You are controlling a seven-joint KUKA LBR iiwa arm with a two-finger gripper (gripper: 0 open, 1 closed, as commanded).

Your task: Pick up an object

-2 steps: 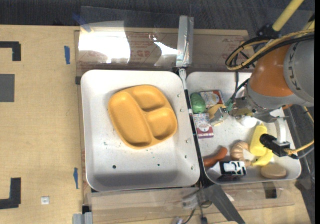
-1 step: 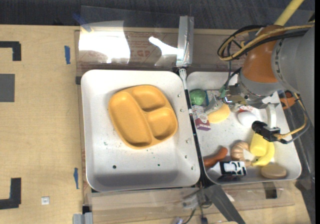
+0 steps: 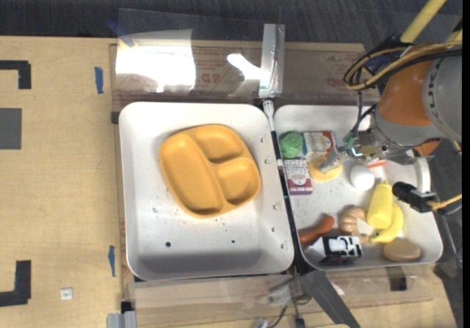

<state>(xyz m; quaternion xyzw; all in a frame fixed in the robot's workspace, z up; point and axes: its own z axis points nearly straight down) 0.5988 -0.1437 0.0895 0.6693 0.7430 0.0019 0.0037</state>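
Note:
The right bin (image 3: 429, 242) holds a pile of toy food. A green vegetable (image 3: 291, 144) lies at its back left, with a small printed carton (image 3: 317, 142) beside it and a pink-and-white packet (image 3: 297, 175) in front. A yellow round piece (image 3: 326, 166) and a white egg (image 3: 362, 177) lie mid-bin. A banana (image 3: 383, 209), a tan garlic bulb (image 3: 351, 219), a red-brown sausage (image 3: 316, 229), a black bottle (image 3: 341, 246) and a brown biscuit (image 3: 402, 249) lie toward the front. My gripper (image 3: 354, 147) hangs low over the bin's back, just above the yellow piece and the egg.
An orange divided plate (image 3: 210, 168) sits in the left bin (image 3: 143, 246). The grey and orange arm (image 3: 415, 103) covers the right bin's back right corner, trailing yellow and black cables. A metal post (image 3: 271, 59) stands behind the wall between the bins.

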